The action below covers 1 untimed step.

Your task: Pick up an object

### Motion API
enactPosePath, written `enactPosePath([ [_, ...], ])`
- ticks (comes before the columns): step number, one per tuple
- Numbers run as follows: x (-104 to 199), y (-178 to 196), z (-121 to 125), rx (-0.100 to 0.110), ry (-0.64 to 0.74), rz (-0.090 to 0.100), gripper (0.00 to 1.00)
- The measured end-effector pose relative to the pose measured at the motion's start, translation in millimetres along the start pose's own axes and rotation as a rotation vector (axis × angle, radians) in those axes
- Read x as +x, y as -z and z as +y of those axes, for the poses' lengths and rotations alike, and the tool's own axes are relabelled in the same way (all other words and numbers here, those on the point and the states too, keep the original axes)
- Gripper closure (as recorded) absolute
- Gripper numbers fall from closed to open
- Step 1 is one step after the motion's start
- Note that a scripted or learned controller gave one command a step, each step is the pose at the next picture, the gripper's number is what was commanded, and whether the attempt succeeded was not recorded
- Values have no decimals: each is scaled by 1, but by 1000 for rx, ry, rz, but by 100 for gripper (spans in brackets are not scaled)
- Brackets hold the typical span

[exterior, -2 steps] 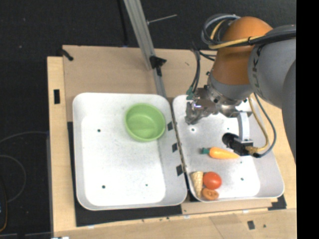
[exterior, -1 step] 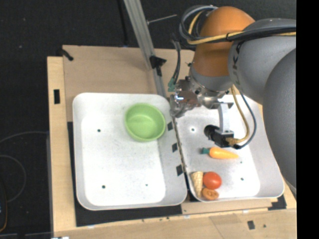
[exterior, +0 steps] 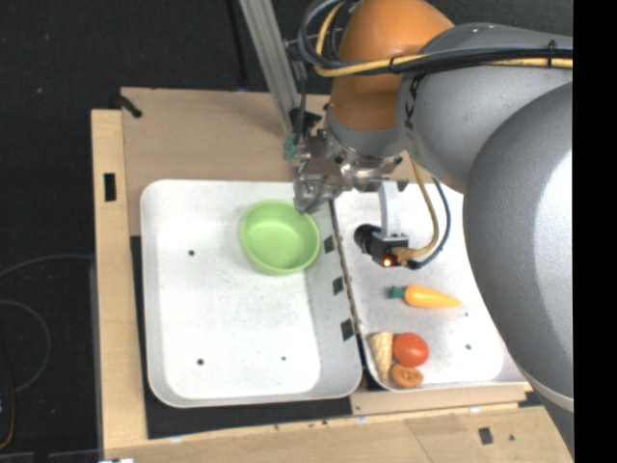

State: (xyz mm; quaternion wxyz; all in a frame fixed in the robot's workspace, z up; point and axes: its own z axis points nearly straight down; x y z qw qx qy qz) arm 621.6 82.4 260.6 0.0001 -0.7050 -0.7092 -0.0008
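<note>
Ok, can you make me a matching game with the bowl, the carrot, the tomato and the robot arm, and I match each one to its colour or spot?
Things:
1. bowl
2. carrot
3. tomato
4. robot arm

Clues:
A. red, near the front of the right bin
B. grey with an orange band
C. green, in the left bin
D. orange with a green tip, lying in the right bin

Pairs: 1-C, 2-D, 3-A, 4-B
</note>
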Motion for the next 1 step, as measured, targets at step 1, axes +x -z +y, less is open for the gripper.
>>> enactPosePath([
  [1,-4,0,0,1,-3,-4,0],
])
